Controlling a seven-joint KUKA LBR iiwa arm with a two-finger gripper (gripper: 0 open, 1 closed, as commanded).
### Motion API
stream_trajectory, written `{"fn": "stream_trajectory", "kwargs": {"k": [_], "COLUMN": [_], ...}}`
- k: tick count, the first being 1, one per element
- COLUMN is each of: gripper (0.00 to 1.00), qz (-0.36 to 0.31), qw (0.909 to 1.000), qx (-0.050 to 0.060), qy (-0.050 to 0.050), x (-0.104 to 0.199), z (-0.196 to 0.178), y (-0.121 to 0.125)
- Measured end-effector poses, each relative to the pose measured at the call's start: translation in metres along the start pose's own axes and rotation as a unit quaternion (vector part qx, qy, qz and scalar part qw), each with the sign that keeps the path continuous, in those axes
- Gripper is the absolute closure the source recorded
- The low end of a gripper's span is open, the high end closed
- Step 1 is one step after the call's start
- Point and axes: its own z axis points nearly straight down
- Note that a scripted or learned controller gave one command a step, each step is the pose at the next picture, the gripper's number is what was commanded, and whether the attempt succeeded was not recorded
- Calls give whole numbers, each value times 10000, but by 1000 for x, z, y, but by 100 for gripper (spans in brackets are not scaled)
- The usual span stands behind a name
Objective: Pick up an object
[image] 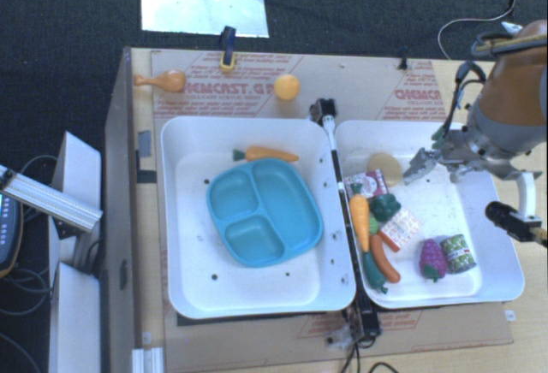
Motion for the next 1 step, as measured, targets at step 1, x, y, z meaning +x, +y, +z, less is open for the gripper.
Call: {"fn": "stream_trajectory", "kwargs": {"k": [1], "gripper": [0], "qz": [13], "qw": [10000], "qx": [-12], "qy": [-10], "x": [32], "z": [102], "y": [-6]}}
